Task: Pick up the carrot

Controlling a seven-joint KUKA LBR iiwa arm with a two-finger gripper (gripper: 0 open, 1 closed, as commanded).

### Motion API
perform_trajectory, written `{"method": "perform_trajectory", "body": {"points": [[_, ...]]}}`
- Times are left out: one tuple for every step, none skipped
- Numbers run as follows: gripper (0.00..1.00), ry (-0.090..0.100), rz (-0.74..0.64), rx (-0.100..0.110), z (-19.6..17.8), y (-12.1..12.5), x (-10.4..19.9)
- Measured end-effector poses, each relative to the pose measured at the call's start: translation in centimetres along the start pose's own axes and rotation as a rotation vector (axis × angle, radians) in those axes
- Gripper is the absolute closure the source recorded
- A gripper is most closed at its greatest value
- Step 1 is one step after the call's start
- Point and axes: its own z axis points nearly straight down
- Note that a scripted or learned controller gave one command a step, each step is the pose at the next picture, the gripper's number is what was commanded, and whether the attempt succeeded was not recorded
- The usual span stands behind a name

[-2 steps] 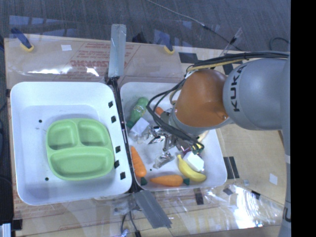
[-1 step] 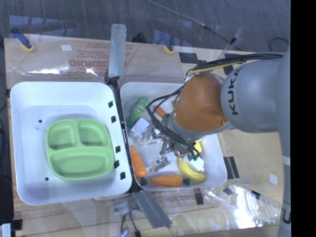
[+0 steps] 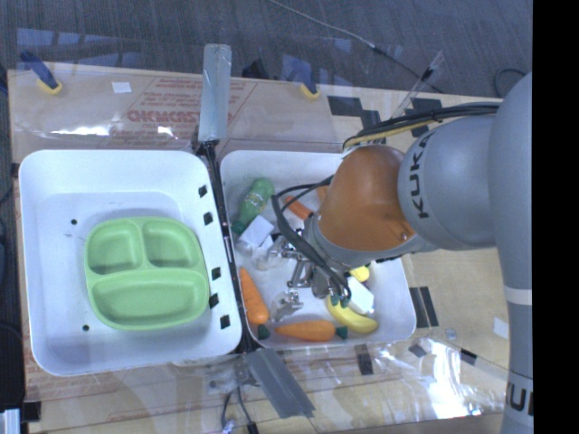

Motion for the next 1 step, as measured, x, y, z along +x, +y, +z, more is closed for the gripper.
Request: {"method": "perform_trajectory", "body": {"points": [[1.0,-0.002,-0.007,0.0,-1.05,0.12,-0.14]]}}
